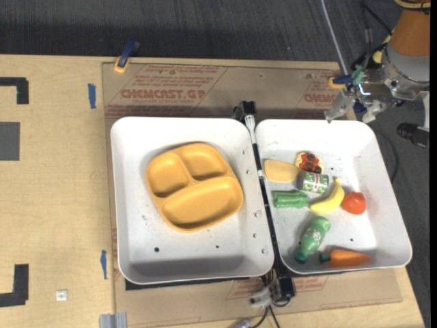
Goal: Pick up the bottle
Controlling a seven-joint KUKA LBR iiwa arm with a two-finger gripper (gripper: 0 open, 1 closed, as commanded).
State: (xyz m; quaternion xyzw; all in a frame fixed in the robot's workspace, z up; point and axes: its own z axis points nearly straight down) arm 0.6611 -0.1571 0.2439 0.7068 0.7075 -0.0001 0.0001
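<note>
Bottle lies tilted in the right bin, wedged between banana and carrot. My pincer hovers beyond the bin's far rim, holding nothing; how wide it stands, I cannot tell.

Two white bins on a bench, arm at the upper right.

The left bin holds a yellow divided tray. The right bin holds a green bottle lying near an orange carrot, with a banana, a tomato, a small can and a green pickle above. The gripper hangs over the bin's far rim, well apart from the bottle.
</note>
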